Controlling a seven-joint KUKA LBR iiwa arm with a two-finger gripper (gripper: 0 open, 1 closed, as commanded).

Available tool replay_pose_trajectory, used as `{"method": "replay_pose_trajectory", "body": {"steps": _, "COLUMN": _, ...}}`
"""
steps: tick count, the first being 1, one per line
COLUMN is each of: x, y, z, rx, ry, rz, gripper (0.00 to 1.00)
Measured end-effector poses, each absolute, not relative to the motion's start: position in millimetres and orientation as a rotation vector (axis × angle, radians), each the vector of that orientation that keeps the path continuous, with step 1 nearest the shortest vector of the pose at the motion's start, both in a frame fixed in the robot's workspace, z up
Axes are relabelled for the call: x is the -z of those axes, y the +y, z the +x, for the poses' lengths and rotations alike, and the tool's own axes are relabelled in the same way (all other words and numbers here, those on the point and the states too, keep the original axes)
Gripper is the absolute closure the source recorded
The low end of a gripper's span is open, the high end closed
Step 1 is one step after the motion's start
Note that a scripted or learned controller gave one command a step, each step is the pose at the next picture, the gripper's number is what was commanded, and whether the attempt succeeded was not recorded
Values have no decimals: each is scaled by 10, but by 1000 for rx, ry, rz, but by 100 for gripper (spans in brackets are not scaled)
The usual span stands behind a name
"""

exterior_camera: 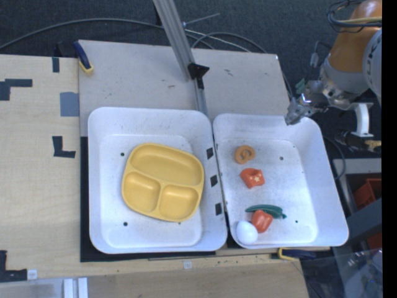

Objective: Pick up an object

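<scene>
left bin [99, 166]: tray [162, 182] | right bin [325, 185]: 4 items [252, 177]

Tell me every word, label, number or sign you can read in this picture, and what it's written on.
None: no readable text shows.
The yellow tray, both white bins, the toy foods and the robot's hand carry no lettering.
The dark tape pieces on the wooden bench are plain shapes, not letters.
A small pale tag at the bench's front edge is too small to read.
</scene>
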State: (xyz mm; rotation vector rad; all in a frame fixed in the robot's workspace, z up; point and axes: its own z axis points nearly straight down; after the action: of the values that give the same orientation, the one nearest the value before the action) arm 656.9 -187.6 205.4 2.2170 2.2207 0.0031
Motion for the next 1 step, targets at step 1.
{"method": "replay_pose_trajectory", "body": {"steps": 1, "x": -2194, "y": -1392, "z": 6394, "rx": -1, "ry": 2229, "rz": 2217, "gripper": 100}}
